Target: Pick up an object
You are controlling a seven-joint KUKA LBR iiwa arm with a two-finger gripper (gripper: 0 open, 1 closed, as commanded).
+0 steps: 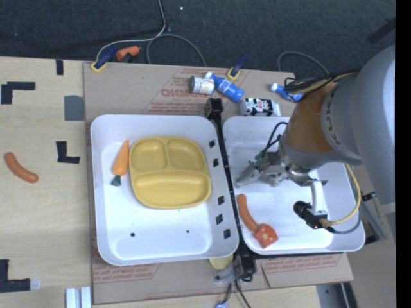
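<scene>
From the overhead camera I am looking down on the desk (45, 127), where two white bins are sitting side by side. The left bin (109, 236) is holding a yellow divided plate (170, 172), and a toy carrot (121, 159) is lying just beside the plate's left edge, pointing roughly up and down in the picture. The right bin (347, 239) is holding a toy sausage (245, 212) close to its left wall, and a small red block (266, 235) is sitting at the sausage's lower end, touching it or nearly so.

The arm (327, 130) is reaching in from the right and hanging over the right bin, its orange band (307, 117) sitting above the wrist. The jaws (246, 175) are pointing left toward the divider between the bins, above and apart from the sausage. I am seeing nothing between them, but I cannot tell whether they are released or clenched, since the tips are small and blurring against the white floor.

Beyond the bins, a second sausage (20, 167) is lying on the desk far to the left. Along the back edge of the cardboard sheet (148, 92) under the bins I am seeing a small bottle (203, 84), a blue item (230, 88) and a clamp with an orange handle (117, 55)
</scene>
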